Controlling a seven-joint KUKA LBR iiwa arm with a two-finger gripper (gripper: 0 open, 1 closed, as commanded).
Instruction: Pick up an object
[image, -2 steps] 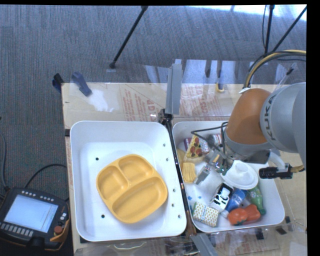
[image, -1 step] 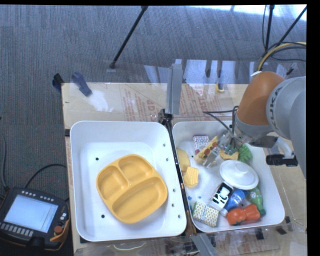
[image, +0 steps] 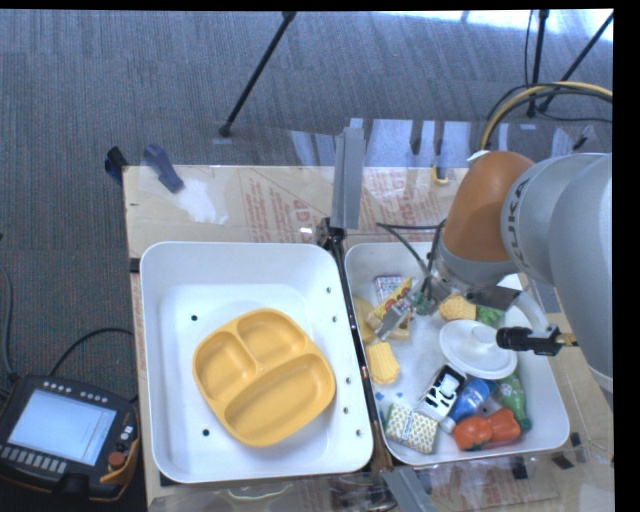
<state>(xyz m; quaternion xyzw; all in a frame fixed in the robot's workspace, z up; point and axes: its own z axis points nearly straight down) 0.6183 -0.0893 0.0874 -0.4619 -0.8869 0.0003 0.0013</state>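
My gripper (image: 396, 316) is low in the right bin (image: 556, 400), near its left wall, among a pile of small items. It hangs just over a colourful snack packet (image: 390, 289) and a pale yellow piece, and just above a yellow corn cob (image: 383, 363). Close by lie a white round lid (image: 477, 348), a yellow block (image: 458, 307), a blue bottle (image: 471, 398), a black-and-white item (image: 438, 390), a checkered packet (image: 412, 427), an orange toy (image: 487, 430) and a green piece (image: 513, 400). I see nothing lifted.
The left bin (image: 165, 300) holds a yellow divided plate (image: 263, 375). The arm's orange band (image: 485, 205) and grey body cover the right bin's far right corner. A teach pendant (image: 62, 432) lies on the floor at the lower left.
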